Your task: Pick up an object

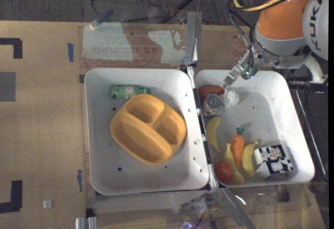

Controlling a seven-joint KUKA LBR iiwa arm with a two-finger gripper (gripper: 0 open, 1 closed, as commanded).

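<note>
My gripper (230,82) hangs over the back of the right bin (276,92), pointing down and to the left, just above a small white crumpled object (231,98). Nothing shows in its grasp. Left of it lie a red fruit (210,90) and a metal can (213,103) against the bin's left wall. Further forward in that bin are a yellow banana (213,133), a carrot (238,147), two more bananas (250,159), a red tomato (223,171) and a black-and-white milk carton (272,161).
The left bin (96,134) holds an orange divided plate (148,128) and a green bottle (129,91) lying at its back. A metal divider (191,40) rises behind the gap between the bins. Cables loop above the arm at the upper right.
</note>
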